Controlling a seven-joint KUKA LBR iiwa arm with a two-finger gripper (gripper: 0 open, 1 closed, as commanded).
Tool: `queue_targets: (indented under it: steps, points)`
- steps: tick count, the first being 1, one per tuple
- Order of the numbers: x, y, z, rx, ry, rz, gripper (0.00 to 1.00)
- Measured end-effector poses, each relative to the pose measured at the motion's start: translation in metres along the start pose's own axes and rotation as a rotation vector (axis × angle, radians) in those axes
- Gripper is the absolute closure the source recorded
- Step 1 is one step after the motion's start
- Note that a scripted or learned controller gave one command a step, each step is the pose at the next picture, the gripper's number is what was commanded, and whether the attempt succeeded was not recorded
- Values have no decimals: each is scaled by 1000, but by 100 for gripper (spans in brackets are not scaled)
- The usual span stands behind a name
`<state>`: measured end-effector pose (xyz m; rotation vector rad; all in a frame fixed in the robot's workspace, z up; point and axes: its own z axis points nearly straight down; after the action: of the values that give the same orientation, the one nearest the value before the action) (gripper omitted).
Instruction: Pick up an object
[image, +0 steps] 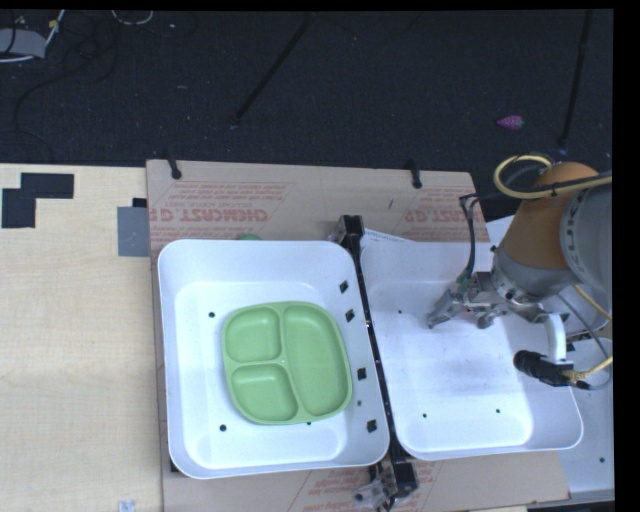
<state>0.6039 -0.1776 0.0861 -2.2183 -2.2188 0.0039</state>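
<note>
Gripper (462, 308) is being held low over the right bin (470, 425), near its back edge; open or closed cannot be told. Nothing is being seen gripped. Green divided plate (286, 362) is lying flat in the left bin (190, 300), well apart.

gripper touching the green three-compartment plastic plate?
Apart. Camera view: gripper is over the right white bin; the green three-compartment plastic plate lies in the left white bin.

The divided plate (287, 362) lies in the left bin (190, 300), near its middle. Just right of that bin, touching along a shared edge, sits the right bin (470, 410), the gripper (465, 308) over its far part.
</note>
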Motion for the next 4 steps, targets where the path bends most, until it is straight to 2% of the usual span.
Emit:
queue_targets:
  steps: [1, 3, 4]
  points:
    - [0, 0, -11, 0, 0, 1, 100]
    - [0, -7, -98, -6, -1, 2, 100]
    - [-4, 0, -144, -8, -2, -1, 100]
